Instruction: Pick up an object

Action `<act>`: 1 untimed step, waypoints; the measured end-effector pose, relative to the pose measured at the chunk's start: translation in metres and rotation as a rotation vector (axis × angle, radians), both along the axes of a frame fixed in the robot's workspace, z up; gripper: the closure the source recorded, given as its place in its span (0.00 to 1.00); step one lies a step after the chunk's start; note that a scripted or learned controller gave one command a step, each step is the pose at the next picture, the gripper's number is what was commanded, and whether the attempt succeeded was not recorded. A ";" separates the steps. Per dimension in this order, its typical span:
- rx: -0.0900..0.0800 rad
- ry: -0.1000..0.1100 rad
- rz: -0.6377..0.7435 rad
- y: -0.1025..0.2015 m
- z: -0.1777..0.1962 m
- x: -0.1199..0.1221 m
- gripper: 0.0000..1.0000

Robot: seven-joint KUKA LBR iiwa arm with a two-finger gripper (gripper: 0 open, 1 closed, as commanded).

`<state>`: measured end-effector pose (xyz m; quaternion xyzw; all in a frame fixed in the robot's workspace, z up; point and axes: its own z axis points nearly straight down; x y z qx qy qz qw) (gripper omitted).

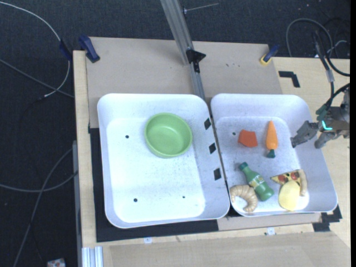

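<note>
Here the gripper (311, 136) hangs at the right bin's (314, 166) outer rim, its fingers (300, 134) spread apart and holding nothing, likely poised to reach in. Within that bin lie the candidates: carrot (271, 136) and red block (248, 139) near its middle, with bottle (257, 183), croissant (245, 197), pizza slice (287, 177) and yellow fruit (290, 196) crowded along its near edge.

The bowl (168, 134) was pale green; the carrot (271, 136) orange. The bins (156, 204) were white, finely speckled; the bottle (257, 181) green.

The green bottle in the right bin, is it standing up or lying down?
Lying down: the green bottle shows its full side, its cap pointing toward the upper left.
</note>
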<state>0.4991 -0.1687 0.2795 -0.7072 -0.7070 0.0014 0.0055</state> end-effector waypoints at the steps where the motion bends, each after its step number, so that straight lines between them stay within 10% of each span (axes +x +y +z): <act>1: 0.000 -0.003 0.000 0.000 0.002 0.000 0.00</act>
